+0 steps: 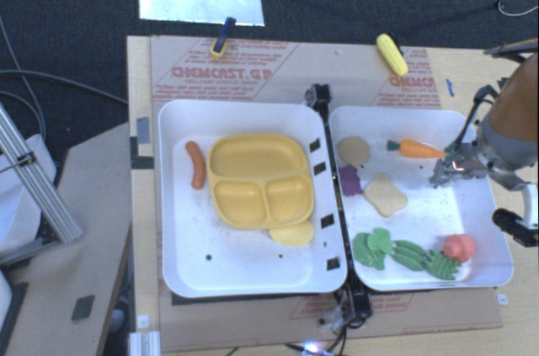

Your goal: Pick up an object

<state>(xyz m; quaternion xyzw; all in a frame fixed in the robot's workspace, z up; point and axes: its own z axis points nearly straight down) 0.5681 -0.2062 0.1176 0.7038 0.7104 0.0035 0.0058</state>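
While the arm reaches in at the right edge of the frame, its gripper (448, 170) hangs over the right bin (480, 215), just below the carrot (418, 149); whether its fingers are spread or closed cannot be told. Centre right lie a bread slice (386, 196) and round cookie (354, 151); lower right, green vegetables (402, 252) and a tomato (459, 247). Left bin (173, 203): yellow tray (257, 180), sausage (197, 165).

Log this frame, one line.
gripper over right bin, holding nothing | nearest: carrot | tray in left bin
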